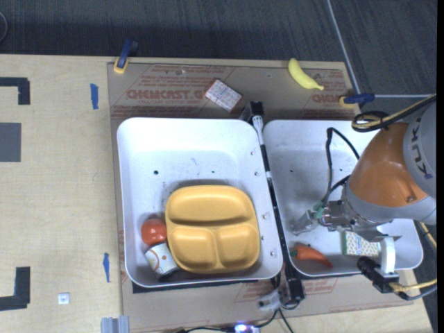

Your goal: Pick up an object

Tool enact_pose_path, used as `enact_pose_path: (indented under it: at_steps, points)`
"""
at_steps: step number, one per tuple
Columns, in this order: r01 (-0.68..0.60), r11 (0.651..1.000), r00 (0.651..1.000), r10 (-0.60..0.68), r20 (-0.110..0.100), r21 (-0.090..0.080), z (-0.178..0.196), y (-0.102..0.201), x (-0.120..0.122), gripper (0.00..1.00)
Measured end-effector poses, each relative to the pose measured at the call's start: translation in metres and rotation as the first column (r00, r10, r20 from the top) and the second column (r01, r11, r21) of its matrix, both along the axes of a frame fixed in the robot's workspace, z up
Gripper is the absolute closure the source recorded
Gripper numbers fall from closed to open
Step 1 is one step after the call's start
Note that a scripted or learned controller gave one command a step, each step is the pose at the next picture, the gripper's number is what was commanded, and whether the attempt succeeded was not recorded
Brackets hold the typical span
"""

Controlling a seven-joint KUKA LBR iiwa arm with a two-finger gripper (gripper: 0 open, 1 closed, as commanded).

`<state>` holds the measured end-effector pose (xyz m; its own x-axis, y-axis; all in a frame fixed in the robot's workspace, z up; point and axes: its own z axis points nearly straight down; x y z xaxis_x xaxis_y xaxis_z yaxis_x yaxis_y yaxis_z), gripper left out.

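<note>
A yellow banana [304, 74] lies on the cardboard sheet [173, 92] at one o'clock. A small patterned card [223, 95] sits at twelve, a blue clamp [125, 53] at eleven.

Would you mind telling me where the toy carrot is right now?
The carrot lies in the right bin, at its near-left corner by the front rim, just below the gripper.

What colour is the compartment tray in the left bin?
Yellow; the compartment tray shows plainly in the camera view.
</note>
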<state>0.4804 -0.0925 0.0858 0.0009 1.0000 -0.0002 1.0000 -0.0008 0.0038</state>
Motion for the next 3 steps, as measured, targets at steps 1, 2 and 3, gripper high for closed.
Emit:
enact_pose_path:
  at_steps: [1,2,3]
  points:
    - [0.000,1.000,1.000,0.000,0.000,-0.001,0.0000,0.0004,0.0000,0.00]
    - [0.000,1.000,1.000,0.000,0.000,0.000,-0.0001,0.0005,0.0000,0.00]
    - [0.000,1.000,1.000,0.000,0.000,0.000,-0.0001,0.0004,0.0000,0.00]
